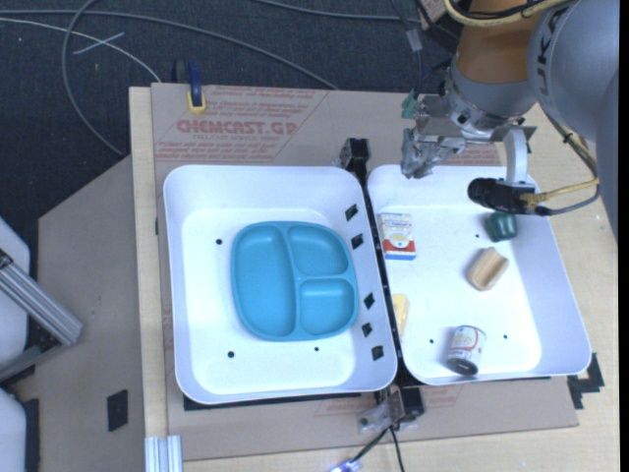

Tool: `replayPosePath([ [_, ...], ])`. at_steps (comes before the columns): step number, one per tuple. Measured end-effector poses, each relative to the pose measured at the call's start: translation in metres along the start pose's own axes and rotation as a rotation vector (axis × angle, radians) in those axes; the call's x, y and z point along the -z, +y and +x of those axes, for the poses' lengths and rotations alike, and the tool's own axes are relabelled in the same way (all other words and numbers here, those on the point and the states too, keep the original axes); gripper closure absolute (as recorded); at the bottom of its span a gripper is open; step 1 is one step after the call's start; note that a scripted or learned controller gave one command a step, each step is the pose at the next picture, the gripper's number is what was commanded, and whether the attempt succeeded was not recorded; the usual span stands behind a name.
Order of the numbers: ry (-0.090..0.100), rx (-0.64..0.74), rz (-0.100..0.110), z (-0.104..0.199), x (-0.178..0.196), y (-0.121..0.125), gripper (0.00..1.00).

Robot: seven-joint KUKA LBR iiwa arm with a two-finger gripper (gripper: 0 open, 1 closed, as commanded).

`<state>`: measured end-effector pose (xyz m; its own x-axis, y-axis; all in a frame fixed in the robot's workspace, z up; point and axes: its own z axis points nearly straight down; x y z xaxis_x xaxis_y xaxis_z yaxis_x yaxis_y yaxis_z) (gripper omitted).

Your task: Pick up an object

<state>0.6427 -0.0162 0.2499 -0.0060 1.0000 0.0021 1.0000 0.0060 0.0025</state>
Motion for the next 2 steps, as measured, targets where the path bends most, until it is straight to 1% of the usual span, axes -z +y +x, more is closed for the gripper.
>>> replayPosePath([
  [1, -0.001, -0.003, 0.005, 0.052, -0.018, 0.005, 1.0],
  [2, -0.002, -0.003, 0.001, 0.095, -0.02, 0.015, 1.0],
])
